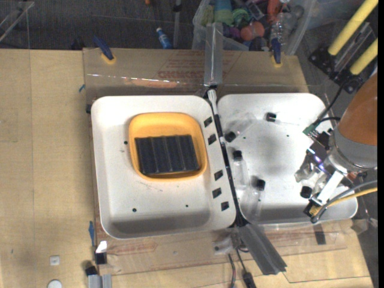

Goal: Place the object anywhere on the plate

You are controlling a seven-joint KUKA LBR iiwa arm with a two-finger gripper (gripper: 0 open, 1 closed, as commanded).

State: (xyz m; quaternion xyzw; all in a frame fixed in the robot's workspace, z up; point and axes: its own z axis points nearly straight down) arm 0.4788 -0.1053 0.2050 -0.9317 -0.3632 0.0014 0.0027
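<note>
A yellow-orange plate [165,122] sits in the left bin [114,209]. On it lies a dark ribbed rectangular object [167,155], flat and filling most of the plate's middle. My gripper [311,174] hangs at the right edge of the right bin [282,155], far from the plate and the object. Nothing shows in the gripper.
Small black pieces lie scattered in the right bin, at the back [270,117], near the divider [230,136] and toward the front [259,183]. A row of black clips [215,158] runs along the divider. A box of colourful toys [252,8] stands behind the bins.
</note>
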